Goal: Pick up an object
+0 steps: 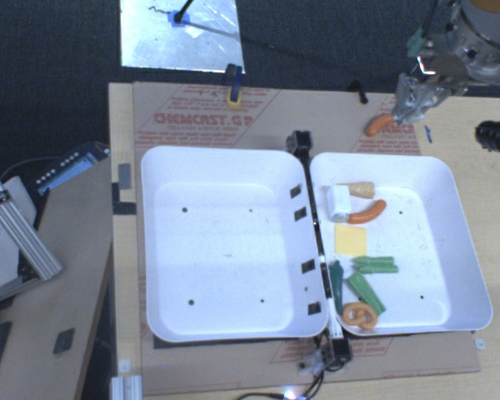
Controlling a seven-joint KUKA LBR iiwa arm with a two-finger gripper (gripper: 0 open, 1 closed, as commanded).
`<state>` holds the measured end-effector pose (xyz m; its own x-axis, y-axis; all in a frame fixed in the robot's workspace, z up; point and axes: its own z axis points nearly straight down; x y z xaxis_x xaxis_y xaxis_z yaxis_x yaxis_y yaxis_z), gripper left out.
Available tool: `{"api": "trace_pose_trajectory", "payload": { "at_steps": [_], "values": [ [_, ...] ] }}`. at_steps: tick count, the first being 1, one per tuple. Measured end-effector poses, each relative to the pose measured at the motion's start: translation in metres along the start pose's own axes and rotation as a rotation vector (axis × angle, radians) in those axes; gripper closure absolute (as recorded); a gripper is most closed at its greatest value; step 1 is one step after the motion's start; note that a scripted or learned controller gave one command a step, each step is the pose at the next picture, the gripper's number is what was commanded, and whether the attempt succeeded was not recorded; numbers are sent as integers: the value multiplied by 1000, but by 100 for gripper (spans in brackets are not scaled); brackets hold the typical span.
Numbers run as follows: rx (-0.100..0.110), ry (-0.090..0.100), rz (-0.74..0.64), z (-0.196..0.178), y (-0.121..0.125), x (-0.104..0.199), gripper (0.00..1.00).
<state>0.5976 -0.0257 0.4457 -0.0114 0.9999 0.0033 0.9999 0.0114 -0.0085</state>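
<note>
The gripper (408,115) hangs above the bench behind the right bin (450,182), clenched on an orange sausage (378,126) that juts left from its fingertips. Below in that bin lie another sausage (367,213), a yellow square (351,241) and green pieces (373,264).

The brown bench board (208,115) carries two white bins (225,248), left-hand one and right-hand one (450,248), both below the gripper (408,111).
</note>
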Motion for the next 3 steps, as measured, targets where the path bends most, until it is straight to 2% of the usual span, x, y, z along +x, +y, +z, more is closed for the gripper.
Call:
{"api": "trace_pose_trajectory", "payload": {
  "at_steps": [1, 2, 3],
  "values": [
    [-18, -6, 11, -25, 70, -46, 100],
    [-17, -2, 4, -82, 70, 1, 100],
    [-7, -7, 15, -30, 69, -104, 100]
  ]
}}
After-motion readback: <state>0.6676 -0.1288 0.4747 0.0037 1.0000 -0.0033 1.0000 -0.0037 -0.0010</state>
